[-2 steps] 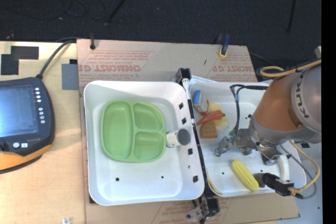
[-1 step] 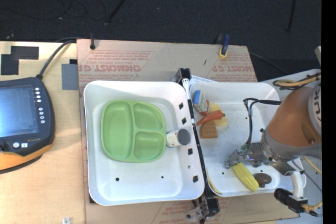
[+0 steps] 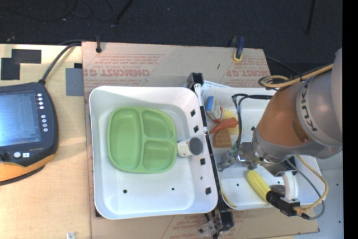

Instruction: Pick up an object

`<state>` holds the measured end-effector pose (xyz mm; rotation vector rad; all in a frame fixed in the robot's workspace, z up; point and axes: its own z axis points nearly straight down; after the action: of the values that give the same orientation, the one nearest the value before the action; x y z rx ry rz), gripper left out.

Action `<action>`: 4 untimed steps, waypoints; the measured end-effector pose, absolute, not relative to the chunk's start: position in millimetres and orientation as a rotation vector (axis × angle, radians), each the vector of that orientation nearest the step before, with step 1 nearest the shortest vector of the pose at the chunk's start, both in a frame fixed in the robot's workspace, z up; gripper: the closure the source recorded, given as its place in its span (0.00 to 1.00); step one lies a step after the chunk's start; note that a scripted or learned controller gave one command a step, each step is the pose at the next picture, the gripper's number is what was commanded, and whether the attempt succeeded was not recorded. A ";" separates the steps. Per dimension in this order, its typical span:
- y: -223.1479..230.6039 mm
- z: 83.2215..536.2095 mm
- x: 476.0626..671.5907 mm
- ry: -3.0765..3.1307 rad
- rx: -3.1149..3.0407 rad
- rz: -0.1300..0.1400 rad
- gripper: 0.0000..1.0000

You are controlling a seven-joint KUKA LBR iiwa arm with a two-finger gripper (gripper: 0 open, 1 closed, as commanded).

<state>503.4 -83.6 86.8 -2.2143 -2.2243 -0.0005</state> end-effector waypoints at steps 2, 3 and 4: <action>-119.7 87.1 473.6 -2.216 -2.221 0.002 0.00; -122.7 97.3 475.4 -2.211 -2.227 0.003 1.00; -122.6 96.8 475.2 -2.209 -2.229 0.003 0.00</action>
<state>475.2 -122.6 96.8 -2.2288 -2.2087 0.0033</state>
